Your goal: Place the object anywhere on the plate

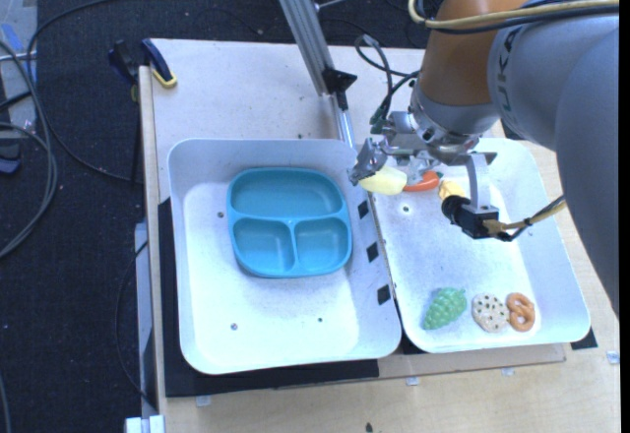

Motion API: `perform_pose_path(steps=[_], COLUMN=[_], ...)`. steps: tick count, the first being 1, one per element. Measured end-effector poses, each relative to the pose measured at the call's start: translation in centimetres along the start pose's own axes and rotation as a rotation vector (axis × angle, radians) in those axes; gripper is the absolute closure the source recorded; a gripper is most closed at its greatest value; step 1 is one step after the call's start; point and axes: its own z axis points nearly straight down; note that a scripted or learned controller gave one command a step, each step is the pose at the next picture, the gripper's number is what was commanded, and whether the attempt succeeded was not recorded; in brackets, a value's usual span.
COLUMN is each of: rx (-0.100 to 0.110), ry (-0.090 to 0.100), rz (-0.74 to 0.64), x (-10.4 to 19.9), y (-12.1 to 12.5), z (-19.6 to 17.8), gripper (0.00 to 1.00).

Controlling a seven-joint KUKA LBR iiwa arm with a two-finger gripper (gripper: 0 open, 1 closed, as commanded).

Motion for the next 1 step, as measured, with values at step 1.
perform_pose_path(steps=[1], rx=[0.000], ry=[0.000], rz=[-0.001], x=[5.18], y=[0.35], z=[0.80], gripper=[1.00])
